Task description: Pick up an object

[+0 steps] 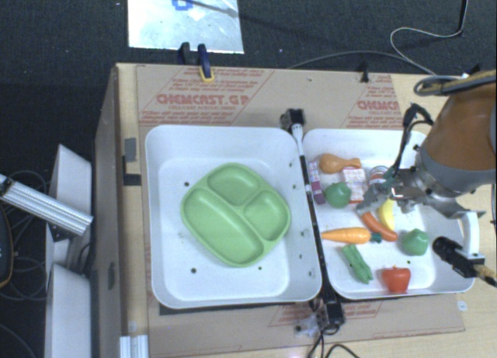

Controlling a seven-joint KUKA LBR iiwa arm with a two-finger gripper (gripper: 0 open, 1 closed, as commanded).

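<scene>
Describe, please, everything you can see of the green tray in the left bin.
The green tray is a pale green, rounded dish that looks like moulded plastic, split by raised ridges into three compartments: one at the top, one at the right and a larger one at lower left. It lies flat and right side up on the floor of the left bin, turned at a slant, roughly in the middle. Nothing lies in it.

Divided plate [235, 213] in left bin [163, 193]

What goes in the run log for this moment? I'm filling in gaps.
arm: over right bin | gripper: low among toy foods, beside yellow piece | grasp: unconfirmed | left bin: green divided plate
</scene>
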